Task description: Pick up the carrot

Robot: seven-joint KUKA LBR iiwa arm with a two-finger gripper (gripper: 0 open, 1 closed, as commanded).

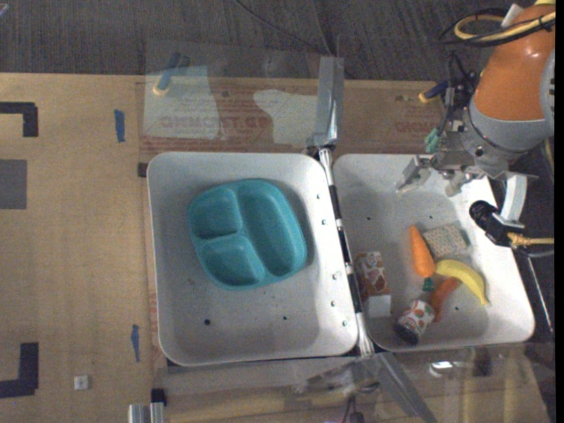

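Overhead view of the two-bin surface. The carrot (421, 251) lies in the right bin (388, 192), touching a yellow banana (465, 278) region and just beside a tan sponge block (444, 237); a second orange piece (442, 293) lies below. The gripper (439, 171) hangs over the bin's far end, fingers spread, pinching nothing. Likely fault: crowding neighbours deflect a fingertip, or the wrong orange item is taken. Count: two bins, one teal plate (248, 233), one banana, one small bottle (414, 318), one carton (372, 273).

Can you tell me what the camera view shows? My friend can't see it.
The robot's hand hovers over the right bin, above an orange carrot that lies beside a banana. The left bin holds a teal divided plate.
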